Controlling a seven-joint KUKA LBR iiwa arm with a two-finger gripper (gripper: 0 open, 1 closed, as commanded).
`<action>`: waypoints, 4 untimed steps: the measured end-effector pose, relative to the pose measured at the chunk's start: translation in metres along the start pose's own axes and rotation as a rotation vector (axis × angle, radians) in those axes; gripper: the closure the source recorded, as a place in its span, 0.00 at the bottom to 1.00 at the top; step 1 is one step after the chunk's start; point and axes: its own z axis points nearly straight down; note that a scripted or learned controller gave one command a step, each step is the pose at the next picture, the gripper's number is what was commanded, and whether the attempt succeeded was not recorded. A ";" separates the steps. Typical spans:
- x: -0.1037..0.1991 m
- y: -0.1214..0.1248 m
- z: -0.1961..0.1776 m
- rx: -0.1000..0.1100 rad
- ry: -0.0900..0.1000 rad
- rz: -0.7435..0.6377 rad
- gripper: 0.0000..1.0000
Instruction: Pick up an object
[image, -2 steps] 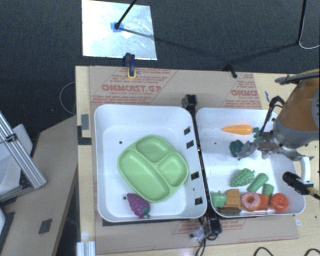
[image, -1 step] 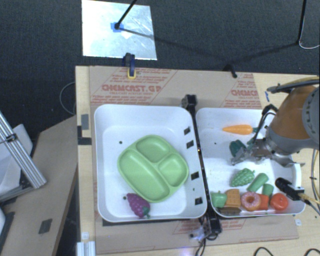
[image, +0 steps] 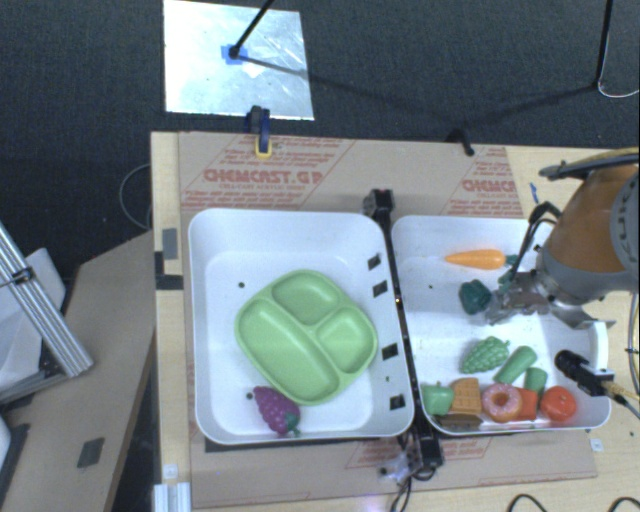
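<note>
My gripper (image: 507, 298) hangs low over the right bin (image: 430, 240), in its upper right part. Just left of it lies a dark green toy vegetable (image: 474, 296), close to the gripper's tip; whether they touch is unclear. An orange carrot (image: 476, 259) lies a little behind them. A light green bunch of grapes (image: 485, 354) and a green pickle-like piece (image: 515, 363) sit in front of the gripper. Along the bin's near wall there is a row with a pink donut (image: 499, 402), a red tomato (image: 559, 402), a brown bread piece (image: 465, 397) and a green piece (image: 436, 399).
The left bin (image: 215, 300) holds a light green divided plate (image: 305, 337) and purple grapes (image: 277, 409) at its near edge. A black divider (image: 392, 300) runs between the bins. The grey arm with its orange band (image: 590, 235) covers the right bin's far right corner.
</note>
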 end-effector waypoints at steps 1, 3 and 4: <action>-0.011 0.002 -0.057 -0.003 -0.002 0.001 1.00; -0.008 -0.001 -0.131 0.000 0.000 -0.004 1.00; 0.054 0.006 -0.138 0.001 0.003 -0.010 1.00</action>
